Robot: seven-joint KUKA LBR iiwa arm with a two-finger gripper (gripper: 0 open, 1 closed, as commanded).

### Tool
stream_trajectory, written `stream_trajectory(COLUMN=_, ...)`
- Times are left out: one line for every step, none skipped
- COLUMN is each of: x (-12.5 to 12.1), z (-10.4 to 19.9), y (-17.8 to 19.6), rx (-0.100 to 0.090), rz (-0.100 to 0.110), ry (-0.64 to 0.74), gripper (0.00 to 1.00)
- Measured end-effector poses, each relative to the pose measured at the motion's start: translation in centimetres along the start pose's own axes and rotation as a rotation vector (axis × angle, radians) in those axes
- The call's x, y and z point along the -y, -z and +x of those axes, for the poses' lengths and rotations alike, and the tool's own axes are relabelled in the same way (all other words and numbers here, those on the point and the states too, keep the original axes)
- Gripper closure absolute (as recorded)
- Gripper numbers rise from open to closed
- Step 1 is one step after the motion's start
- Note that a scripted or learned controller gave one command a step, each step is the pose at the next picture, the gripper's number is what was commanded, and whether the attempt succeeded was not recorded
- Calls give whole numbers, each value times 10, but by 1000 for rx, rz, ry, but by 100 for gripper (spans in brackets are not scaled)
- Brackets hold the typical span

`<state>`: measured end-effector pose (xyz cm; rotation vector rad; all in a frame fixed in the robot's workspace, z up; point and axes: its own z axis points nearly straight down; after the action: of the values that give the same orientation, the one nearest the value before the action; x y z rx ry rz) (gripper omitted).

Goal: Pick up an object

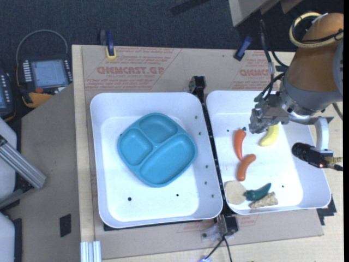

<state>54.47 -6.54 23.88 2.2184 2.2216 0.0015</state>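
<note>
A beige scrap [265,201] and a teal piece [258,191] are seen at the right bin's [305,187] six o'clock edge. At its one o'clock, a yellow banana [269,136] is lodged beside the end effector [263,123], whose state cannot be told. The banana is judged light, smooth and slippery, best taken across its middle.

gripper [262,122] fingers too dark and small to read. it covers the yellow piece's [269,137] upper end. arm [316,53] cut off at right edge.
</note>
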Motion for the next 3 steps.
stream_trajectory(x=-38, z=52, y=-1, rx=-1, rz=-2, ry=5, gripper=100)
stream_trajectory(x=-71, z=99, y=-16, rx=-1, rz=-1, ry=4, gripper=100)
stream_trajectory(x=-101, z=148, y=-7, rx=-2, rz=-3, ry=4, gripper=100)
